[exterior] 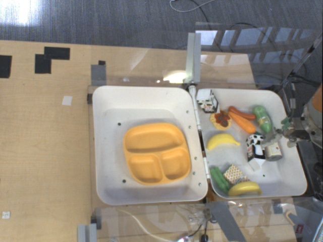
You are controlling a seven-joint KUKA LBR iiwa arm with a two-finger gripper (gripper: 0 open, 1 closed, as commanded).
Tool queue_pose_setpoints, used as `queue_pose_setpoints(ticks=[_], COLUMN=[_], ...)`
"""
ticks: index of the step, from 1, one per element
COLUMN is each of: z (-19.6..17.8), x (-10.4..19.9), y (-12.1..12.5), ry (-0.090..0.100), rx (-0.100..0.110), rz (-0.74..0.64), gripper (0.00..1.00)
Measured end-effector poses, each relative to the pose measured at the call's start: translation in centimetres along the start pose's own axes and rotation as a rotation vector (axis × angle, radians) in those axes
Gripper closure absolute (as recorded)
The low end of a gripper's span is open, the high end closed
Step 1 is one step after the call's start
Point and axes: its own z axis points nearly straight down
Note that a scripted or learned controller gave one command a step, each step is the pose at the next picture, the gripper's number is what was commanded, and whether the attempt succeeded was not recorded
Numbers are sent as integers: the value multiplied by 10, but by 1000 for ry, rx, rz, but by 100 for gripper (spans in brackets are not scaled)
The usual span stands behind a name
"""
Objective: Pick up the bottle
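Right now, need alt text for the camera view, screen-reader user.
Seen from above, the arm's hand reaches in from the right over the right white bin, close to a green bottle lying among two bananas, a carrot and a cow-patterned toy. The left white bin holds an orange divided tray.

A single fixed camera looks down at a slant from above the bench (45, 150), far enough back to take in both white bins: the left bin (106, 150) sits near centre, the right bin (295, 178) toward the right edge, with grey floor (101, 9) beyond.
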Motion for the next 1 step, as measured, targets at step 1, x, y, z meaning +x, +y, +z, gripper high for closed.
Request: queue_pose_setpoints(ticks=[1], z=[-123], x=[-18], y=[77], ry=[-2], rx=[-2], rz=[508], gripper=[0])
